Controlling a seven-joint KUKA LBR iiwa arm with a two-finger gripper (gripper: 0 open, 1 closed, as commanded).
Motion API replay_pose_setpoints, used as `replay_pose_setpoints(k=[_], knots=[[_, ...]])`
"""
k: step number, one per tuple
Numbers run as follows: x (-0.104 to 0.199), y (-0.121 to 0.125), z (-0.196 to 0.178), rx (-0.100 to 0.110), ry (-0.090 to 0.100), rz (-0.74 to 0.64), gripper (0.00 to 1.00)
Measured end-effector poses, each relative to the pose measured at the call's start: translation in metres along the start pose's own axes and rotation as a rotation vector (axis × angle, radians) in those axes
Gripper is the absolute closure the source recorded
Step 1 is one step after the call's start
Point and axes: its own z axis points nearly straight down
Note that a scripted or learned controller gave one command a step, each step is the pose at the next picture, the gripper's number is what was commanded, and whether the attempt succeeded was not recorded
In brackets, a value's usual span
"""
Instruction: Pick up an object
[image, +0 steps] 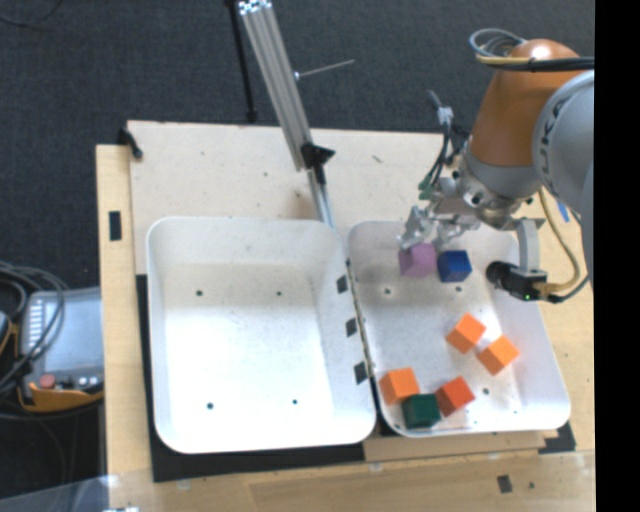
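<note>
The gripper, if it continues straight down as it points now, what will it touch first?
Probably the purple block: the gripper hangs right above it in the right bin. The blue block lies just beside. Height above the block is unclear.

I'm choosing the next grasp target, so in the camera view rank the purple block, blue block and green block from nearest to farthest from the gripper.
1. Purple block, just under the gripper.
2. Blue block, beside the purple one.
3. Green block, at the bin's near edge.
</note>
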Motion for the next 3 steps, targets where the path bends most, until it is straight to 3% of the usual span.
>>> replay_pose_setpoints(k=[2,3], knots=[[0.117,-0.019,-0.008,0.002,0.000,-0.001,1.00],[0.164,-0.012,-0.003,-0.001,-0.002,-0.001,1.00]])
